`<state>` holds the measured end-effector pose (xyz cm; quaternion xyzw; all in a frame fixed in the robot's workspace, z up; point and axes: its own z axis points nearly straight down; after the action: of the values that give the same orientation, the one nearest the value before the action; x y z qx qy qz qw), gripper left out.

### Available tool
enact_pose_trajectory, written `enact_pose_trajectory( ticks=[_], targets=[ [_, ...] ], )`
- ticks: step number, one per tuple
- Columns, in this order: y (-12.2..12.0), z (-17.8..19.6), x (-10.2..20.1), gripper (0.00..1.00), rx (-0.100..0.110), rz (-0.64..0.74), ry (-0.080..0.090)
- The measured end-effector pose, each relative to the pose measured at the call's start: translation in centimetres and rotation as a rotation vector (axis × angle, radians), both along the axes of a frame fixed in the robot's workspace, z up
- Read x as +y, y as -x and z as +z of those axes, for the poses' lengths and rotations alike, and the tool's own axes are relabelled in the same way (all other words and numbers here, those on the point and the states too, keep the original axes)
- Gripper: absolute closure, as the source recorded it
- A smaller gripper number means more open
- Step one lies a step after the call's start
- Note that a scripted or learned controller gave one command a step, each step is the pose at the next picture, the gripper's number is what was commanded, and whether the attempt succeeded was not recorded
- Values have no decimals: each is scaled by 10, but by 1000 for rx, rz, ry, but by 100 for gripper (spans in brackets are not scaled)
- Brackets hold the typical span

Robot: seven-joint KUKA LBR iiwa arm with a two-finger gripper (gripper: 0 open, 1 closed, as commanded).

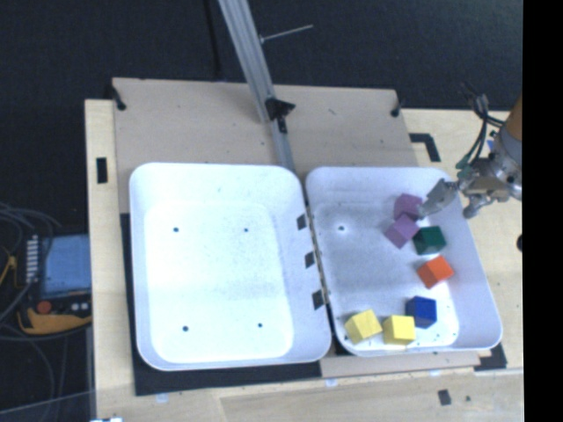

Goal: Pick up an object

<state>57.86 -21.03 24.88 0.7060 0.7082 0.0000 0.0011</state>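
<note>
Seven blocks beside the gripper (450,197); its finger spread can't be told.
Two purple blocks (405,218) nearest, two yellow blocks (380,327) farthest; green, orange, blue between.

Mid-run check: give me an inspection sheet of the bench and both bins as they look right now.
Surface: pale bench bearing left bin and right bin.
Job's things: all in right bin: two purple blocks, green block, orange block, blue block, two yellow blocks.
Clutter: nothing seen.
Grippers: gripper over right bin's far right corner, beside purple blocks; grasp unclear.
Cables: loose cables left of bench.
Surroundings: blue box at left; slanted metal rail at top.
</note>
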Motion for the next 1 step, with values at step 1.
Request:
enact_pose_trajectory(
  ticks=[1],
  targets=[
    [0,0,0,0,0,1,0]
  ],
)
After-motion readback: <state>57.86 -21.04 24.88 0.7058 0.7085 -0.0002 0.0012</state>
